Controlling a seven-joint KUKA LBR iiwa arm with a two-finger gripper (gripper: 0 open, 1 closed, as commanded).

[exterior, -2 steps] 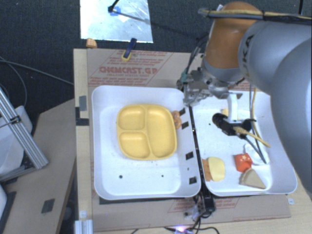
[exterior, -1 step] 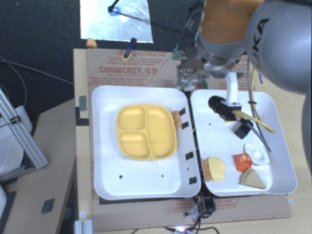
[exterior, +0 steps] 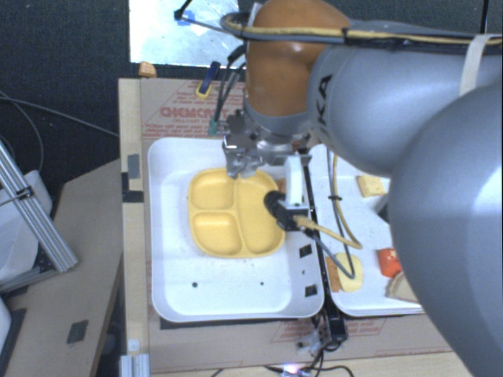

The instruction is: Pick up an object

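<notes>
Yellow divided plate point(exterior: 233, 214) is lying in the left bin point(exterior: 169, 289). We are seeing the gripper point(exterior: 245, 166) hovering at its far rim; finger state: we cannot tell.

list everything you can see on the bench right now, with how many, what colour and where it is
white bins: two, white, side by side on the bench; the right one is largely covered by the arm
divided plate: one, yellow, three compartments, lying in the left bin toward its back
orange block: one, orange-red, in the right bin near the arm's edge
pale yellow piece: one, near the front of the right bin
tan piece: one, toward the back of the right bin
cardboard sheet: one, brown with red print, under the bins
arm: one, grey with an orange band, reaching in from the right
end effector: one, metal, over the back edge of the divided plate
</notes>
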